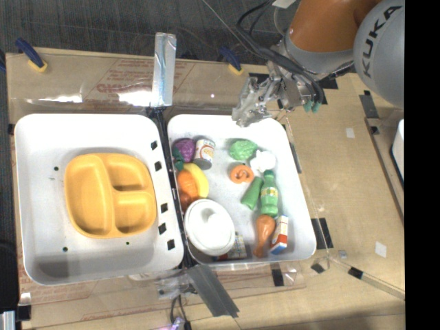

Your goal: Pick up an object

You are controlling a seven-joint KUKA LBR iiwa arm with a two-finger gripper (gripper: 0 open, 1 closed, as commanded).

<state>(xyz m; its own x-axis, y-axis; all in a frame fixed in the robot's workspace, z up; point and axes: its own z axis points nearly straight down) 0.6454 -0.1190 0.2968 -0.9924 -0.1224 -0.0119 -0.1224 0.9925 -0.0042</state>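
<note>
Grey KUKA-lettered arm [379, 40], orange band, black cables, metallic end effector [249, 107].

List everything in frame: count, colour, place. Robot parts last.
bins: 2, white, side by side on the bench
divided tray: 1, yellow, in the left bin
purple item: 1, purple, right bin, far left corner
small can: 1, white and red, beside the purple item
leafy item: 1, green, right bin, far side
round item: 1, orange, right bin, centre
bottle: 1, green, right bin, right side
bowl: 1, white, right bin, near left
carrot: 1, orange, right bin, near right
carton: 1, white with red and blue, next to the carrot
arm: 1, grey with an orange band, upper right
gripper: 1, metal, over the right bin's far rim
</note>
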